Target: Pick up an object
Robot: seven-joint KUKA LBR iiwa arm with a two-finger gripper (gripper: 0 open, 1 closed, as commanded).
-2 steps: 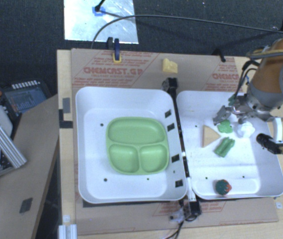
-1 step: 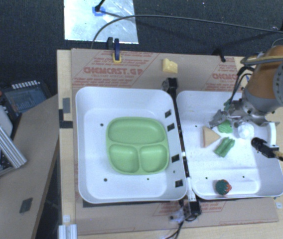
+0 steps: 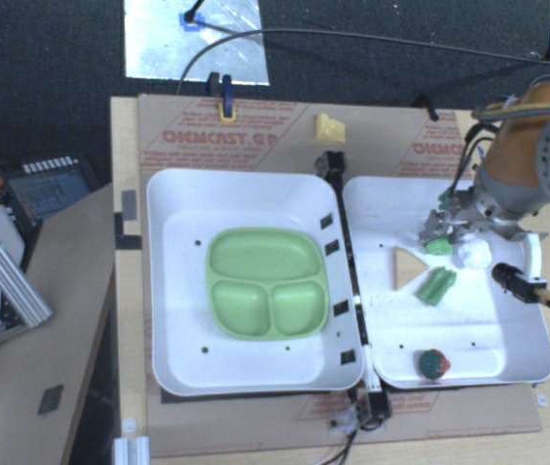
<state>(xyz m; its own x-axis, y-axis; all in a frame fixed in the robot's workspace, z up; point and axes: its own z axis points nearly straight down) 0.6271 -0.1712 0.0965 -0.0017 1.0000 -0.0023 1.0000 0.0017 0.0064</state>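
Gripper hung low in the right bin, beside a small green piece and a white lump; grip state could not be told. Nearby lay a green block, tan wedge and round ball. A green divided tray sat in the left bin.

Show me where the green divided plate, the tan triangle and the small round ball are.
green divided plate (image 3: 264, 281): camera view, on the ridge between its compartments.
tan triangle (image 3: 407, 266): camera view, on its flat middle.
small round ball (image 3: 433, 363): camera view, on its top.
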